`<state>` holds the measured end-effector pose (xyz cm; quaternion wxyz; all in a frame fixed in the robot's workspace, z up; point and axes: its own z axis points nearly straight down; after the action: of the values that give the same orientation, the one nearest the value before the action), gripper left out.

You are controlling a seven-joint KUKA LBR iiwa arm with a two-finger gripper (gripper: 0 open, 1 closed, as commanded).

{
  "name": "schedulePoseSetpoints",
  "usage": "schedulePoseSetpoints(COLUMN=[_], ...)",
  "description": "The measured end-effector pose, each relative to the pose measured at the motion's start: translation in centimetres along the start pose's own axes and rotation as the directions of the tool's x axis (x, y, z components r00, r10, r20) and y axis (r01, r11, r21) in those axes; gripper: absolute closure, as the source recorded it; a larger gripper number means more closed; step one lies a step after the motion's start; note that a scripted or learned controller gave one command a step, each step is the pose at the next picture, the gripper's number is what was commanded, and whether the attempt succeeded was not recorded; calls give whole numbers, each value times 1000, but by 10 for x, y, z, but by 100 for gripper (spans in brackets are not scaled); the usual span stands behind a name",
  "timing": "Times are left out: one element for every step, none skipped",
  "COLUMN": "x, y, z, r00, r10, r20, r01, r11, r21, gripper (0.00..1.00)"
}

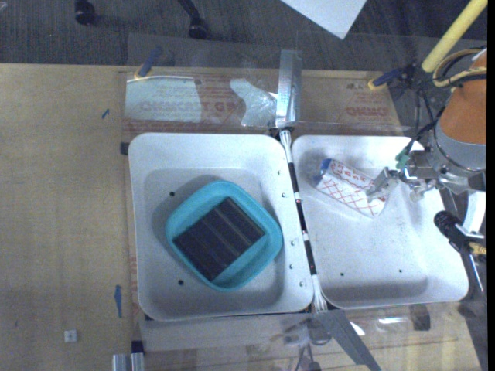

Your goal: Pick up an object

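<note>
A: Figure 1, as it looks from beside the bench. 2 shallow white bins sit side by side. The left bin (147, 207) holds a teal container (224, 234) with a dark ribbed block (216, 238) lying on it. The right bin (402, 277) holds a red-and-white tube (346, 185), lying flat near the bin's far-left corner, its cap end toward the divider.

B: And the arm?

A: The arm (464, 130), with its orange band, reaches in over the right bin's far-right side. The gripper (384, 182) sits just beside the tube's right end, low over the bin floor.

B: Does it have the tube?

A: Not that I can confirm. The fingers are small and blurred from here; I cannot tell whether they stand apart or closed, and no part of the tube shows clearly between them.

B: Which step, then?

A: I would judge it the approach or the start of the grasp: tool at the tube's end, tube not yet lifted off the floor.

B: What does the next move call for?

A: Probably straddling the tube across its narrow width, closing firmly, then lifting straight up. The tube is flat and likely soft, so a pinch at the very end may slip off.
</note>
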<state>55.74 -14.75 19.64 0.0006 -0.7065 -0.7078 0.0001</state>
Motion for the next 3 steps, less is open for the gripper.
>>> schedulePoseSetpoints(x=[-30,-29,-29], y=[27,80,78], z=[90,79,70], r00=[1000,985,984], r10=[-9,-173,-175], r20=[2,-1,-4], r01=[9,173,175], r11=[1000,985,984], r21=[-3,16,25], gripper=[0,0,100])
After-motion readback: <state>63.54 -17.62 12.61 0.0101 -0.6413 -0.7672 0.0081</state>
